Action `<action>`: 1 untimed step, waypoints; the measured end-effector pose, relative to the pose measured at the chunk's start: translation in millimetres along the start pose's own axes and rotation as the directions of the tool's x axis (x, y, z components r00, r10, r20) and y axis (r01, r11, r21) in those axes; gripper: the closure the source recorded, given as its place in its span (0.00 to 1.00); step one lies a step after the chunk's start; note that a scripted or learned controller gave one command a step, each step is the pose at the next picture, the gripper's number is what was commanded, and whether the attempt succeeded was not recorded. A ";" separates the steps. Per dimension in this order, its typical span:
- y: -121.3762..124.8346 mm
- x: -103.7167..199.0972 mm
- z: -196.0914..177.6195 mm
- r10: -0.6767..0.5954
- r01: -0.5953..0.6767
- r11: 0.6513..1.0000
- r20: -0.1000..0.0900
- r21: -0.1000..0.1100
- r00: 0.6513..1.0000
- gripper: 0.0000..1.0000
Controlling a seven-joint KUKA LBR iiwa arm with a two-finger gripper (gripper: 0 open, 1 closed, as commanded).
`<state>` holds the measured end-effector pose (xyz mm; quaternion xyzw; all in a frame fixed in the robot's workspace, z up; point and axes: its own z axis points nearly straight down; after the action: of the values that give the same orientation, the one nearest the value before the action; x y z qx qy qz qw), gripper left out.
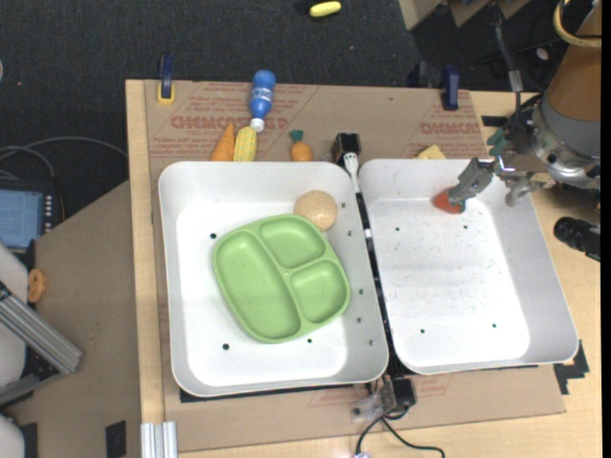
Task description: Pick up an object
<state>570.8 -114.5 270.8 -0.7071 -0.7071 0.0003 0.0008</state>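
A small red object [446, 201] lies at the far edge of the right bin [477, 332], near its back wall. My gripper [492, 187] reaches in from the right above that bin's back right corner and stands open. Its left finger [470, 181] ends right beside the red object, touching or nearly touching its right side; the other finger [516, 190] is well to the right. Nothing is between the fingers. In the left bin [191, 351] a green divided plate [280, 277] lies flat, with a beige round object [316, 209] at its far right edge.
Behind the bins on the cardboard lie a blue and white bottle [261, 94], a corn cob [245, 143], an orange carrot [223, 145], a small carrot [301, 148], a black item [346, 147] and a yellow wedge [431, 153]. Clamps [449, 91] hold the board's back edge.
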 end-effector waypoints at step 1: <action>-10.0 -52.3 140.0 0.006 -0.006 1.000 0.000 0.012 1.000 0.00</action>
<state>560.6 -166.7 130.8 -0.7090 -0.7051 0.0043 0.0051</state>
